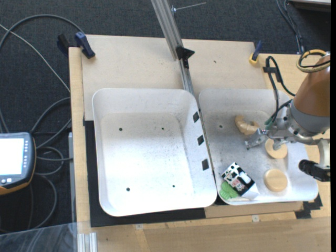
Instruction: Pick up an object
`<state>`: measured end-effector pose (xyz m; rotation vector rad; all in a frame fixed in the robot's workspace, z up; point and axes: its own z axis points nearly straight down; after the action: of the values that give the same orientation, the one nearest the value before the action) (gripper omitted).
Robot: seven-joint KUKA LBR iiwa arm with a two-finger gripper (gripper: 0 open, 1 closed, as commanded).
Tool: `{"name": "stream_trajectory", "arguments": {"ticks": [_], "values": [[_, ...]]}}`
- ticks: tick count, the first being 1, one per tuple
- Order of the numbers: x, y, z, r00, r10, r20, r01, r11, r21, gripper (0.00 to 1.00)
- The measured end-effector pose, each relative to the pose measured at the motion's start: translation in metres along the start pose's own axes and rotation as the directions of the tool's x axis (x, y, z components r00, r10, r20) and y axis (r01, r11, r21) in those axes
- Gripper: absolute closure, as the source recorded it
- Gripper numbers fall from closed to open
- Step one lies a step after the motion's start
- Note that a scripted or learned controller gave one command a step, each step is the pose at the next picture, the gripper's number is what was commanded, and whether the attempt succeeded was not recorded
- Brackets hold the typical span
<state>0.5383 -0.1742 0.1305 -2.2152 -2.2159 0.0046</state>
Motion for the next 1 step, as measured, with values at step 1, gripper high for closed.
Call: {"name": "stream_trajectory", "arguments": {"ticks": [1], "values": [[-0.0008,0.0022,-0.0153,1.000,0.000,0.003,0.000,1.000,-0.010,1.00]]}}
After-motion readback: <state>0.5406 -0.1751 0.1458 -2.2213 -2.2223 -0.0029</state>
